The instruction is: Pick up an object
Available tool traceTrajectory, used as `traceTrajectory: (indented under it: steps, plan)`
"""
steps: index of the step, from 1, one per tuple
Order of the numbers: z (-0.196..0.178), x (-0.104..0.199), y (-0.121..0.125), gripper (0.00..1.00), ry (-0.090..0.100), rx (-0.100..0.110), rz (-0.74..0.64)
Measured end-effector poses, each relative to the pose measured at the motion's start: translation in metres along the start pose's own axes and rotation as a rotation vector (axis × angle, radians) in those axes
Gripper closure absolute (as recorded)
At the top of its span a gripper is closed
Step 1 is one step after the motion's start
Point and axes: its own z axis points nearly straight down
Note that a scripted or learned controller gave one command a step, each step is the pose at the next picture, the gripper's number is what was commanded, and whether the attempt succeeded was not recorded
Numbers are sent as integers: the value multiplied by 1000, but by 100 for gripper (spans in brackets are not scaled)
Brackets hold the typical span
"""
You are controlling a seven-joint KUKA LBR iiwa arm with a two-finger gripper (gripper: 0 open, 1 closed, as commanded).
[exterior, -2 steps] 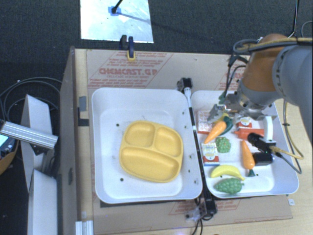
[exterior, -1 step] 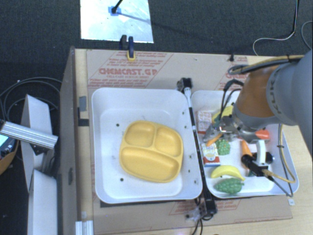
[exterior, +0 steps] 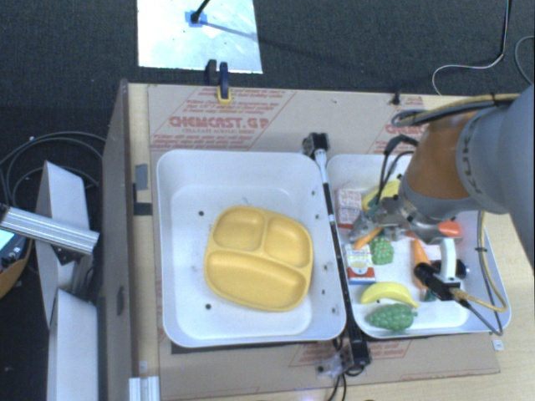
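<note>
From where I stood, the arm (exterior: 481,153) came in from the right and bent down over the right bin (exterior: 435,327), its grey bulk and orange band (exterior: 435,170) covering that bin's upper right part. The wrist pointed down and to the left, which put the gripper (exterior: 376,222) low over the left-middle of the bin, in among the clutter. I could not tell whether it was open or closed, nor whether it had hold of anything.

All the pickable things lay in that right bin. A small green piece (exterior: 383,251) sat just below the gripper, with an orange stick (exterior: 364,240) just beside it on the left. A little white carton (exterior: 359,263) lay below those, against the bin's left wall. Nearer the front edge were a banana (exterior: 388,293) and, touching it from below, a green bunch of grapes (exterior: 391,317). Another pale packet (exterior: 349,199) rested higher up by the left wall, and something yellow (exterior: 382,192) showed next to it, partly hidden by the arm.

The left bin (exterior: 167,224) held one thing — a yellow divided plate (exterior: 259,257), lying flat near its middle. Both bins sat side by side on the brown tabletop (exterior: 217,115).
</note>
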Motion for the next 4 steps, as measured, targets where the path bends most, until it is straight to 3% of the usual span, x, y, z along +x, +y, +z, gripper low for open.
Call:
traceTrajectory:
  steps: [1, 2, 3, 4]
  plan:
    - [0, -9, 3, 0, 0, -1, 0]
    - [0, 5, -12, 0, 1, 3, -2]
    - [0, -18, -15, 0, -1, 1, 2]
    - [-1, -37, 12, 0, 1, -2, -2]
